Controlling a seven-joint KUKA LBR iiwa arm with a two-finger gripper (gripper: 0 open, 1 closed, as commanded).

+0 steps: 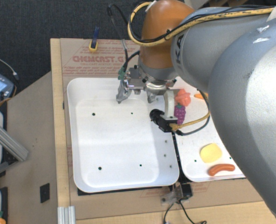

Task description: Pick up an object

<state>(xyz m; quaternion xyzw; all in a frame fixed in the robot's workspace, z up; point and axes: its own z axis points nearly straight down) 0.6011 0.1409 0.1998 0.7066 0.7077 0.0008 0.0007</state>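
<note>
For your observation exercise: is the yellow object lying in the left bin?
No. The yellow object lies in the right bin, just above the orange sausage-shaped piece, across the divide from the left bin.

Big grey arm w/ glossy orange band above the wrist, yellow-black cables across it, silver metal gripper below the band.

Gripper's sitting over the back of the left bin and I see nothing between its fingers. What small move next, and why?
Probably shift the gripper right, toward the purple grapes and pink toy in the right bin. Its open fingers hold nothing, and the toys, including the yellow piece and sausage, all lie there.
</note>
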